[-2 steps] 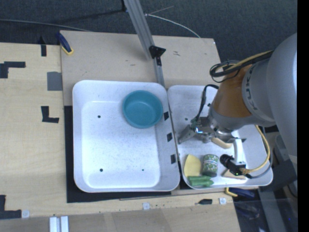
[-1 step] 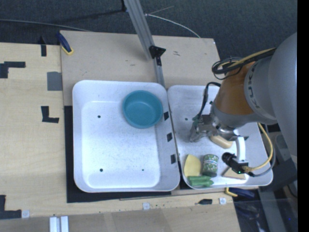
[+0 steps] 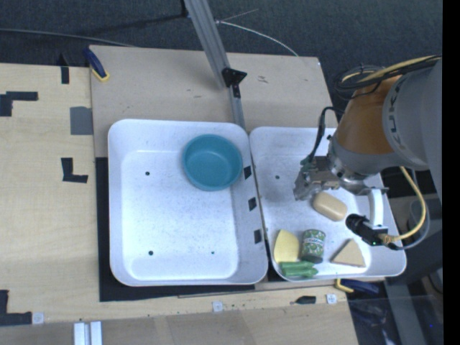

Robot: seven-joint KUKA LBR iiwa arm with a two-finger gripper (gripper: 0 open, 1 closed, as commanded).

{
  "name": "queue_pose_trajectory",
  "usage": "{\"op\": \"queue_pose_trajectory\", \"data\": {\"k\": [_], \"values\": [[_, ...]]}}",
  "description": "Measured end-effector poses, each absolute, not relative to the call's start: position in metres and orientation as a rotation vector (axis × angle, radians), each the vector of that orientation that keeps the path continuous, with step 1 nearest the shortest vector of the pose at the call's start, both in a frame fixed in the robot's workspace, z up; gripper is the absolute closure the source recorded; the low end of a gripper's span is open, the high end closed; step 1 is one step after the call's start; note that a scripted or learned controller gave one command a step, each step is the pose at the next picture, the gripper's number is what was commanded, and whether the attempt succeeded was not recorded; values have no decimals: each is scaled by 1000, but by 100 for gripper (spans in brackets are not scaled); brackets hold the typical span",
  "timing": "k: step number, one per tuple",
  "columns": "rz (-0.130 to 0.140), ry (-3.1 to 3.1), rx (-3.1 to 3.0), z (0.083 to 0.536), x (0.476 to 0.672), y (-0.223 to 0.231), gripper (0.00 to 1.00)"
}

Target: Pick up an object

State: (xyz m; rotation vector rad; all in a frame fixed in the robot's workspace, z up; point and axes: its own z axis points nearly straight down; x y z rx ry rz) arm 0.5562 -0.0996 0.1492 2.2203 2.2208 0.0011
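Approach step of a pick. The tool (image 3: 307, 185) sits low in the right bin (image 3: 277, 146), just left of the tan oval block (image 3: 330, 205), apparently the target; nothing is visibly held, and whether it is apart or together cannot be told. Next move, as judged: centre over the block, descend, close. Nearer the front rim than the block lie a yellow wedge (image 3: 286, 246), green can (image 3: 313, 244), tan wedge (image 3: 348, 254). The left bin (image 3: 144, 214) holds a blue bowl (image 3: 212, 162). Wooden tabletop (image 3: 43, 192); dark floor (image 3: 323, 13) beyond.
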Motion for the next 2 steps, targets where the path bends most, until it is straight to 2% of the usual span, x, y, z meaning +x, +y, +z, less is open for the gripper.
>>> {"op": "queue_pose_trajectory", "data": {"k": [2], "values": [[2, 2221, 2219, 236, 553, -107, 100]]}}
